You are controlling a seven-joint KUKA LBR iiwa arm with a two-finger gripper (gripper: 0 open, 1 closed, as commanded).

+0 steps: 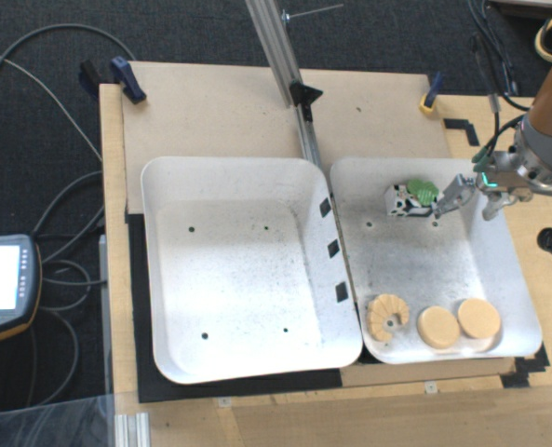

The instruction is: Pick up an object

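Along the near rim of the right bin (pixel 522 291) we see three tan pieces in a row: a ridged, shell-like biscuit (pixel 387 317) toward the divider, a plain round disc (pixel 437 327) beside it, and a second round disc (pixel 478 319) just touching the first. All three sit close against the near wall, with little room on that side. Beyond them we find the bin's bare middle floor, which offers open room on every side. Farther back lies the green and white object (pixel 412 197), a small toy-like piece whose long axis runs roughly left to right across the view, its green end toward the arm and its dark, white end toward the divider; which end is its front we cannot tell. It rests apart from the far wall and well apart from the row of discs. Just to its right we see the gripper (pixel 469 196), its two fingers spread apart with nothing between them, one fingertip close beside the object's green end. The left bin (pixel 164 180) lies alongside, across the divider
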